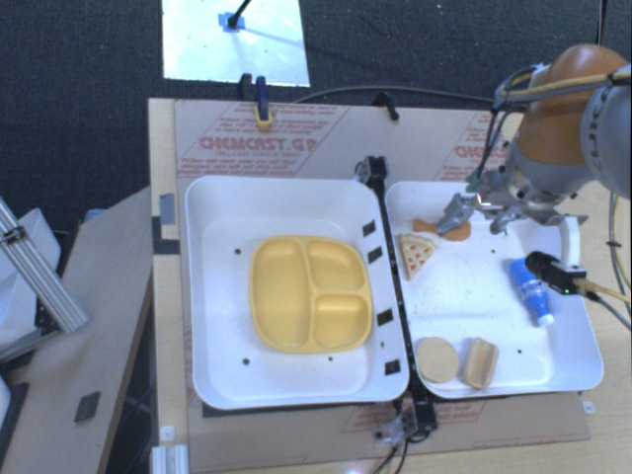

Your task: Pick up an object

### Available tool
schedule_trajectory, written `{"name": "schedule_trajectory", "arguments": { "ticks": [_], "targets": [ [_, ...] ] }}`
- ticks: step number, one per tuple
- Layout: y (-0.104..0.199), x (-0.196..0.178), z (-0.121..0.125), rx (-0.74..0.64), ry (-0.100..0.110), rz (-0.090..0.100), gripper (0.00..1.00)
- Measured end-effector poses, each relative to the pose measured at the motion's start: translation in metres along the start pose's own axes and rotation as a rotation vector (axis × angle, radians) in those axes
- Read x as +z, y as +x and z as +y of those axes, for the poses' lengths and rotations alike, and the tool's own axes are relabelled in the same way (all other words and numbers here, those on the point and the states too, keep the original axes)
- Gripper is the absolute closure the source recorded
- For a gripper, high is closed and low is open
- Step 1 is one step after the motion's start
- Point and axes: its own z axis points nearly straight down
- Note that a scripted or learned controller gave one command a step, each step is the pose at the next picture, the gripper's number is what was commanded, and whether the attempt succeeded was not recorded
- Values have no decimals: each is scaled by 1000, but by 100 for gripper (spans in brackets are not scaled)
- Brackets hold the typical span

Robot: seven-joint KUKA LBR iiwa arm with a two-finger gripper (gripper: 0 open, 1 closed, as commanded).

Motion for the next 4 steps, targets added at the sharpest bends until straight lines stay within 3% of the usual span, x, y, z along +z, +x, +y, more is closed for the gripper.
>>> {"name": "schedule_trajectory", "arguments": {
  "ticks": [2, 3, 4],
  "targets": [
    [9, 95, 6, 0, -7, 1, 0],
    [11, 78, 9, -2, -19, 3, 100],
    [9, 16, 4, -2, -9, -1, 100]
  ]
}}
